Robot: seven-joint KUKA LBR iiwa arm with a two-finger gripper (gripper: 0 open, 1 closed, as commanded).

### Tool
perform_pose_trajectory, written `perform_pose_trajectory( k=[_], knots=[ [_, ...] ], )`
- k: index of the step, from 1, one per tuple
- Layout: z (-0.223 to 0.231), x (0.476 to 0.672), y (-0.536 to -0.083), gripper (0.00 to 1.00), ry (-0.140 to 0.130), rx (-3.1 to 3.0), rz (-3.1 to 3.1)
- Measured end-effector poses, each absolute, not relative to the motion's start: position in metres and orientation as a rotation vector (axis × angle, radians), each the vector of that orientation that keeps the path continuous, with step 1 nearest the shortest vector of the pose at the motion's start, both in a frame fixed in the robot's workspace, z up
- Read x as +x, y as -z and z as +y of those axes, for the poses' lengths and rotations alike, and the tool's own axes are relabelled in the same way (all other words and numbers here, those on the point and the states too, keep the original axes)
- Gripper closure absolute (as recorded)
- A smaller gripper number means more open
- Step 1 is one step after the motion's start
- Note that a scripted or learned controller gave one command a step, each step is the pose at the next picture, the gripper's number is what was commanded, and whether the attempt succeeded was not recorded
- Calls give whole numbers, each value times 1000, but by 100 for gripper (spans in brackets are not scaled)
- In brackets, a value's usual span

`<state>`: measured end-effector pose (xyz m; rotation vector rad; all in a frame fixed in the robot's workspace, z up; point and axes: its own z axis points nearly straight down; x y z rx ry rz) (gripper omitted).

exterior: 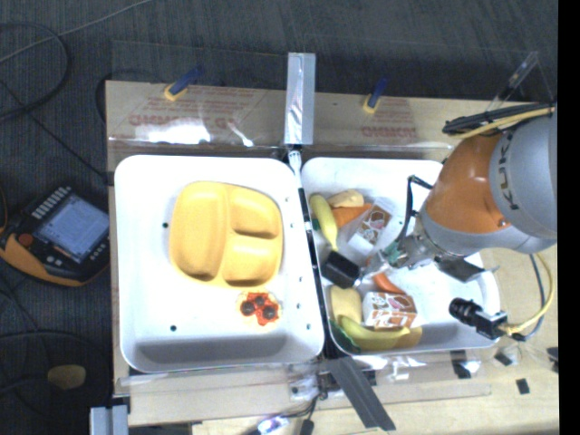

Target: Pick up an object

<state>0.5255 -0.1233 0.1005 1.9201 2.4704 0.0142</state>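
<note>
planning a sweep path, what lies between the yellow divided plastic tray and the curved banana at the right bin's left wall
In the camera view, between the yellow divided plastic tray and the curved banana: bare white floor of the left bin, then the two bins' adjoining walls.

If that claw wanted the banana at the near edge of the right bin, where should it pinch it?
Probably across the middle of the banana, from straight above. It lies flat and curved along the right bin front wall, so pinching across its narrow width suits it. A small carton crowds its far side.

Tray in left bin, bananas and cartons in right bin
</note>
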Motion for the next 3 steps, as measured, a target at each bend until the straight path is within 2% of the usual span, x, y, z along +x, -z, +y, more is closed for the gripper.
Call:
perform_pose_trajectory(
  k=[1, 2, 3],
  knots=[
    [-123, 624, -97, 100, 7, 1893, 2511],
    [-79, 661, -184, 100, 36, 2004, 2453],
    [-61, 657, -182, 100, 6, 2100, 2339]
  ],
)
